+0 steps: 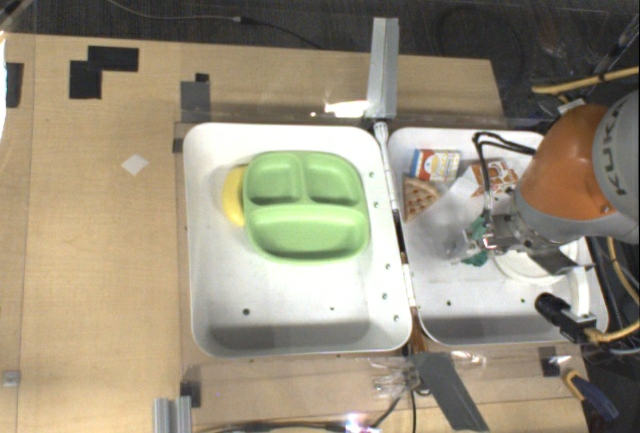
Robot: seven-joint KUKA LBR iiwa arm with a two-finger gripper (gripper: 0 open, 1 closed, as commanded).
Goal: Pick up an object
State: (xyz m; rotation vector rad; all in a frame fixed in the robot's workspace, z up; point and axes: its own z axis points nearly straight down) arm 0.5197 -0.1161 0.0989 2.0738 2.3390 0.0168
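My gripper (pixel 484 239) reaches down into the right bin (pixel 450 306), under the orange wrist band. Its fingers sit right by a small teal and clear object (pixel 468 252) on the bin floor. A pizza-slice toy (pixel 418 196) lies at the bin's upper left, with a small white and red carton (pixel 433 164) just behind it. A brown printed packet (pixel 497 179) lies beside the arm, partly hidden. A white round piece (pixel 520 264) sits under the wrist.
The left bin (pixel 290 316) holds a green divided tray (pixel 303 204) with a yellow item (pixel 232 196) peeking out at its left edge. A metal post (pixel 383 71) stands behind the divider between the bins. Cables run at the right.
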